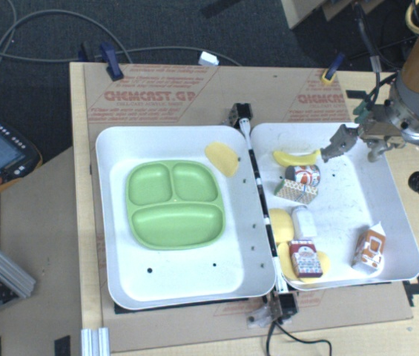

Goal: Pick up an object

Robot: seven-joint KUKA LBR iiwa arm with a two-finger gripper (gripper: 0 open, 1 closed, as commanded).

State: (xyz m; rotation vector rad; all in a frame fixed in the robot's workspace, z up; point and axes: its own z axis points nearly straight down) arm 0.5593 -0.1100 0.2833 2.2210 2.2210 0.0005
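- Hanging over the far right corner of the right bin (398, 199), the gripper (357, 143) has its grey metal fingers spread, one slanting left toward the banana, with nothing between them.
- The banana (296, 156), a small curved yellow plastic toy, lies near the bin's far edge, just left of that finger.
- Just below it sits a round red-and-white can (303, 175) leaning on a patterned carton (296, 191).
- A red box (305, 256) rests on yellow pieces (282, 227) by the dividing wall; an orange-and-white carton (370, 248) lies tilted near the right rim.
- The left bin (113, 199), smooth white plastic, holds a glossy green three-compartment plate (175, 204) and a pale yellow rounded chunk (222, 158).
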